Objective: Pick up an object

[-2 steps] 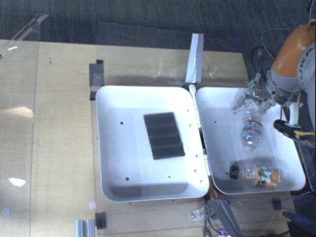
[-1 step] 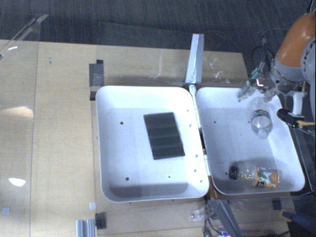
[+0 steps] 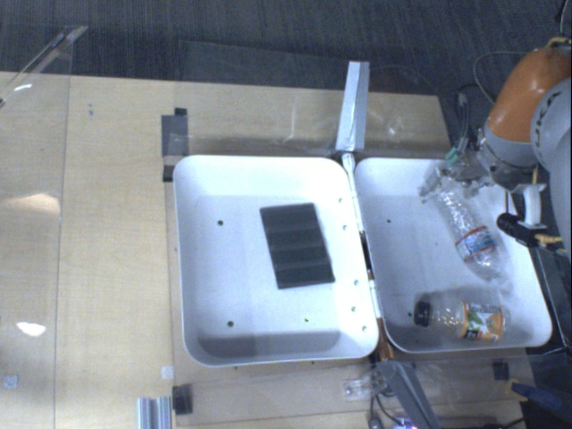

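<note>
Claw (image 3: 454,170) sits over right bin (image 3: 393,266) at clear bottle (image 3: 466,231) neck, grip state unclear; second bottle (image 3: 465,318) lies near front.

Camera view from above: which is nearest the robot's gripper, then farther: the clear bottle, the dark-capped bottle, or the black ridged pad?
From the gripper:
1. Clear bottle, right bin, just below it.
2. Dark-capped bottle, right bin's near edge.
3. Black ridged pad, left bin's middle.

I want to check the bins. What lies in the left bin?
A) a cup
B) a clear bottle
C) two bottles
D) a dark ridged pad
D: the dark ridged pad lies flat in the left bin; both bottles are in the right bin.
</note>
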Controlling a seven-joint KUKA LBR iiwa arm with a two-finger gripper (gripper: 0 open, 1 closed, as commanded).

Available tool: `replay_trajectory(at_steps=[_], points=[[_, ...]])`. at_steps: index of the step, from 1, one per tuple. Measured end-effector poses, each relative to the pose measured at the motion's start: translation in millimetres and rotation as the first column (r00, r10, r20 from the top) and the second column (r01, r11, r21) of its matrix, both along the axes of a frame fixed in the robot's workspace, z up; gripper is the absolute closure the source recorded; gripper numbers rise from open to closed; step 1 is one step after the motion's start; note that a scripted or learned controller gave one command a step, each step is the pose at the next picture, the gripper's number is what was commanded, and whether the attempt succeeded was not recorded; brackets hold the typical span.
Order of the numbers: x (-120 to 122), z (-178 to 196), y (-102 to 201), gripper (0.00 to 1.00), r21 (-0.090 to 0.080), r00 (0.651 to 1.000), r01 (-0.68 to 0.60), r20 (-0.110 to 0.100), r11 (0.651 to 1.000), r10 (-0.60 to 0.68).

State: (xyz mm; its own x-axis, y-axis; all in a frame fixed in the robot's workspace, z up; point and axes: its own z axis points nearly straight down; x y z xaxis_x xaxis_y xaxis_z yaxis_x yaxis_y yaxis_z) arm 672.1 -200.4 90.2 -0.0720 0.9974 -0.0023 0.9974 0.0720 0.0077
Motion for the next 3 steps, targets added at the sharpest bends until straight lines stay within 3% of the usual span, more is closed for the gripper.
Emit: replay_trajectory(at_steps=[3], points=[[-139, -1, -5, 0.00, -0.001, 0.996, -0.094, 0.004, 0.996, 0.094]])
